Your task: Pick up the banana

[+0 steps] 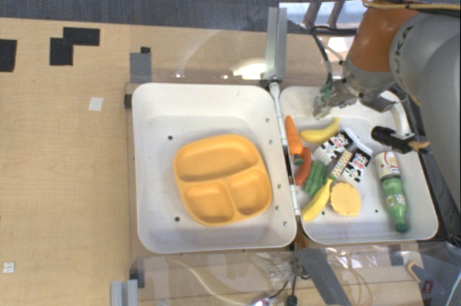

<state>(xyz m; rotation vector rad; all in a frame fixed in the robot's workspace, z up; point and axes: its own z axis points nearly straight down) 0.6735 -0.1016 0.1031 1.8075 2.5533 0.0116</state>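
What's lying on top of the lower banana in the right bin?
A green vegetable lies across the upper end of the lower banana, hiding that end. The yellow round piece sits beside it; contact is unclear. The other banana lies near the gripper.

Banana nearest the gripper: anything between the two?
Nothing visible. The gripper hangs just above the upper banana in the right bin, with bare bin floor between them. The carrot lies to its left.

The right bin (425, 225) is the landmark: the pincer (325, 104) hangs over its far-left corner, just above a banana (320, 132). A second banana (318, 201) lies nearer, beside a green bottle (394, 189). An orange tray (221, 178) sits leftward.
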